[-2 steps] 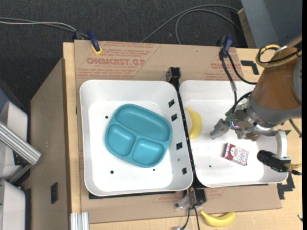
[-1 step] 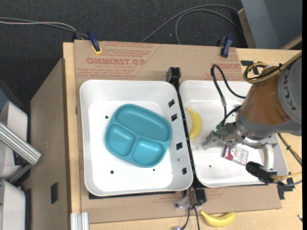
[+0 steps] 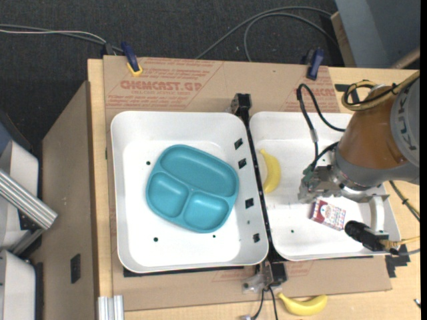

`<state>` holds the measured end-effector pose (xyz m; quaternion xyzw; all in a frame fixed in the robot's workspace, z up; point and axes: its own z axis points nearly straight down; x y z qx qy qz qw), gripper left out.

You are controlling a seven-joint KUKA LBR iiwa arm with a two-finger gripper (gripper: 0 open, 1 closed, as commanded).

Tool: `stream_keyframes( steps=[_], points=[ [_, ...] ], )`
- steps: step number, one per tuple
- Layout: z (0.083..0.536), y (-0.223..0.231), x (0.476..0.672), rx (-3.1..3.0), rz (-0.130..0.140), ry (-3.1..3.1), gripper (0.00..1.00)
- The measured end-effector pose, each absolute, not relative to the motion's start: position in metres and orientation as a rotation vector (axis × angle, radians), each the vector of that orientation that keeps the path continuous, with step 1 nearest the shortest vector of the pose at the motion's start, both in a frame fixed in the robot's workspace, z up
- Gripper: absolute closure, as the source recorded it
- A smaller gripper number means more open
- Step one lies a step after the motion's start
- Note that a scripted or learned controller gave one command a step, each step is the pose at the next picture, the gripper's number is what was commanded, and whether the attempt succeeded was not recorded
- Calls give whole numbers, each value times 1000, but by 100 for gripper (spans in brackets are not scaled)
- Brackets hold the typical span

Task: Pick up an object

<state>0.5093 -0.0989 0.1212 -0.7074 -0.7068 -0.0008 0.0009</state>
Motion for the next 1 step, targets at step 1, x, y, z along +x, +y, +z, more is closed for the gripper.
stream_keyframes(
  steps=[1],
  points=[
    [167, -106, 509, -2225, -4, -2224, 100]
  ],
)
